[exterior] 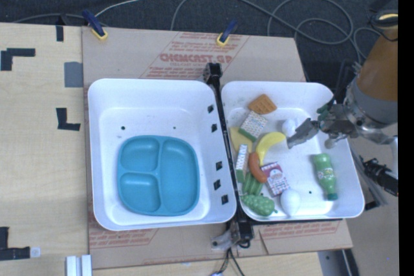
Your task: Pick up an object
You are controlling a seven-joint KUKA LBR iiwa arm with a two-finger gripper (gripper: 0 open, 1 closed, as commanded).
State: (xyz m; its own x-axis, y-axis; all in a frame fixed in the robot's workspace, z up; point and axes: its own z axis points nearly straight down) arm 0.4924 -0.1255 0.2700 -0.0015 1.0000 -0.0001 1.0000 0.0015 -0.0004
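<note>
With its wrist cut off at the frame's edge, the gripper is hovering over the right bin, fingers spread and pinching nothing, beside the banana among crowded toys, while the worktop is lying bare leftward.

2 white bins, 1 blue divided plate, 1 banana, 1 green bottle, 1 cracker, 1 white egg, 2 yellow clamps
</note>
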